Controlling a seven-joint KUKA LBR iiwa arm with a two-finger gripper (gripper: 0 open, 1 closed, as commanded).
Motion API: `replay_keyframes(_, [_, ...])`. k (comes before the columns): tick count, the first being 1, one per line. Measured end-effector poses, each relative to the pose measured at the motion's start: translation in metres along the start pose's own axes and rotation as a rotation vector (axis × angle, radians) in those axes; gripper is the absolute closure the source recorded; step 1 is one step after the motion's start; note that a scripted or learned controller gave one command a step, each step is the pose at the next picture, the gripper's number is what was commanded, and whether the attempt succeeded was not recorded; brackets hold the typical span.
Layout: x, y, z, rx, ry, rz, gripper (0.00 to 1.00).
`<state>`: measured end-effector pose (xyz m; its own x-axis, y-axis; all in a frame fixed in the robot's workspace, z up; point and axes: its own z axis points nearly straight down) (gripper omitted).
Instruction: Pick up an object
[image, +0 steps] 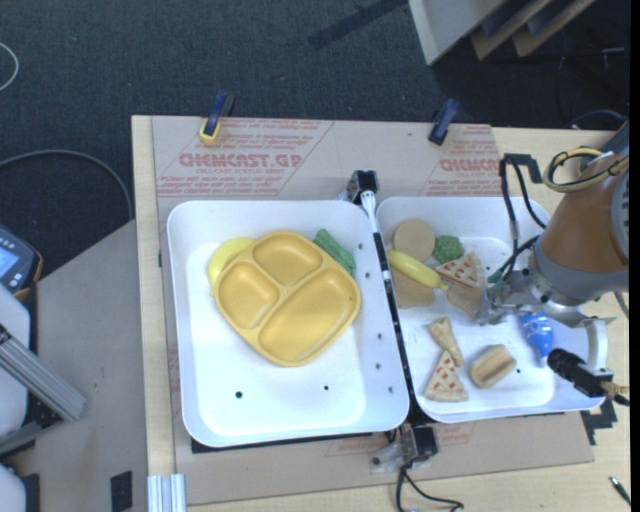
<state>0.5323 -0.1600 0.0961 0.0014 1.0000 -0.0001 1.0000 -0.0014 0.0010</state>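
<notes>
The two white bins (290, 415) are seen to be of smooth plastic with a slight sheen. The yellow divided tray (288, 297) is moulded plastic, semi-glossy, with soft highlights on its ridges. The bench top (330, 160) is covered by matt brown paper printed in red lettering. The toy foods, among them a banana (412, 268) and pizza slices (446, 377), appear as smooth plastic. The arm (585, 235) is finished in satin orange and grey.
</notes>
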Motion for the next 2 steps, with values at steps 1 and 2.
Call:
replay_keyframes(1, [0.000,-0.003,-0.063,-0.005,-0.003,-0.002,1.00])
replay_keyframes(2, [0.003,-0.002,-0.106,-0.006,-0.002,-0.003,1.00])
